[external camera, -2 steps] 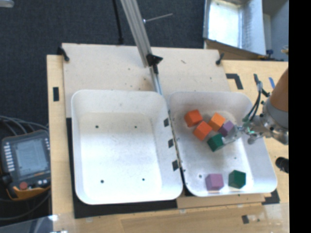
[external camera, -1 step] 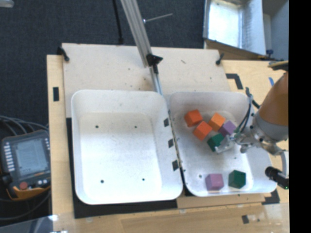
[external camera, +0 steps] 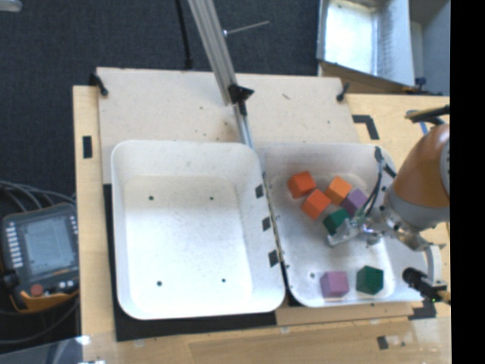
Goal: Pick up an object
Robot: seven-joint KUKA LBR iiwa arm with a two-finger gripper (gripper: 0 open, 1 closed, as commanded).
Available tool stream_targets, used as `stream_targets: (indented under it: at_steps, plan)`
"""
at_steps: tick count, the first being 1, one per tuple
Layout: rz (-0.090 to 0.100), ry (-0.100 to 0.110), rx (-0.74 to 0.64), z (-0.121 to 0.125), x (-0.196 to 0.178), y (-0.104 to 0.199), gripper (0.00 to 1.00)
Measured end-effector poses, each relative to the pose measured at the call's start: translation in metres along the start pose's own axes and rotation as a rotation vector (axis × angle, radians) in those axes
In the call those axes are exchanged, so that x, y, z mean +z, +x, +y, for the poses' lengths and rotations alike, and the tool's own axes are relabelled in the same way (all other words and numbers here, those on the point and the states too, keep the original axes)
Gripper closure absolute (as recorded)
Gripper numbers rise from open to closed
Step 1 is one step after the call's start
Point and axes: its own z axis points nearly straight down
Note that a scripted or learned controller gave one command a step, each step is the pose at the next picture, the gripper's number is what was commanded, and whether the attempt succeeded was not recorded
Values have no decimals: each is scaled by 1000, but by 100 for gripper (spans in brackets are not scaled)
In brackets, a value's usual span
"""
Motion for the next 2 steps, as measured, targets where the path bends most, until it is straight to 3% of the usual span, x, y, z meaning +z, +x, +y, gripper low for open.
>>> stream_targets:
  at_steps: [1, 2]
  plan:
    - [1, -5, 6, 1, -13, -1, 100]
    - [0, -4, 7, -2, -73, -9, 100]
